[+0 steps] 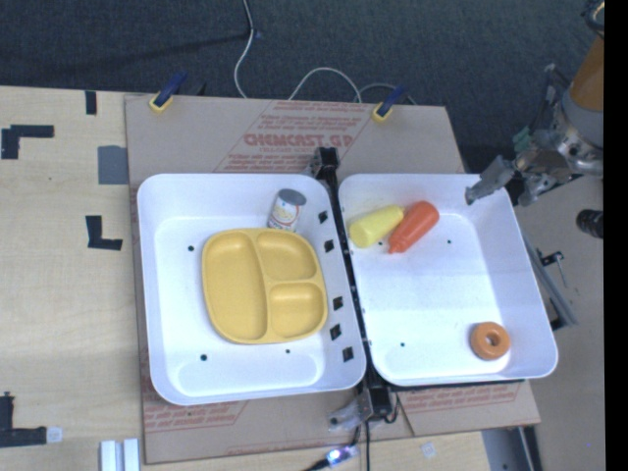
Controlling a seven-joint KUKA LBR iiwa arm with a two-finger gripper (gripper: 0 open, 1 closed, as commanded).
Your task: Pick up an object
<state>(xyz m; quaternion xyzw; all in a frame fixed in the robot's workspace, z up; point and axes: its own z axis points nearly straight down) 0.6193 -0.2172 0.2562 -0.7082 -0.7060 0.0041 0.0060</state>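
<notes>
The right bin (510, 263) holds a yellow rounded piece (376, 226) and an orange-red carrot-shaped piece (414, 226), which touch each other near its back left corner. A small brown donut (490, 340) lies near its front right corner. My gripper (502, 188) hangs over the back right rim of this bin, above and well apart from all three. Its fingers stand open with nothing between them.
In the left bin (162, 263), a yellow divided plate (263, 285) lies flat, with a small grey can (287, 209) behind it by the back wall. Both bins rest on a cardboard sheet (294, 135) held by clamps. A white cable (324, 77) loops behind.
</notes>
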